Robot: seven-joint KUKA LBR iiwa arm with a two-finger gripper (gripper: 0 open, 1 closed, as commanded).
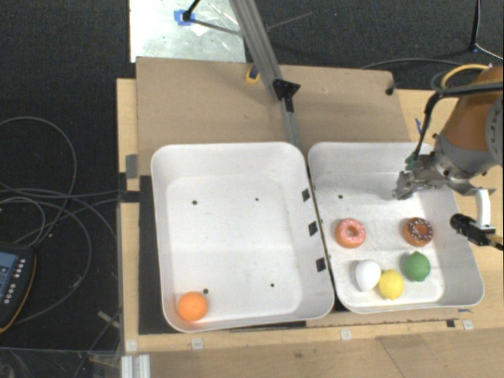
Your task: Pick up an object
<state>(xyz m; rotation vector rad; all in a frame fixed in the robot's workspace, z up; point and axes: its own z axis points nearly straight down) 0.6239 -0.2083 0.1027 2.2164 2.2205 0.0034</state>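
One fixed camera, high above the bench, looking down at a slant.

You see both bins whole: the left bin (228,235) sits mid-frame, the right bin (394,231) just beside it toward the right edge. The bench (331,109) runs away from you toward the top, where dark floor and a slanted pole (260,46) show, so the far side is up and the near edge is at the bottom. The arm (472,132) enters from your right. You stand far enough back to take in floor and cables (47,211) at left.
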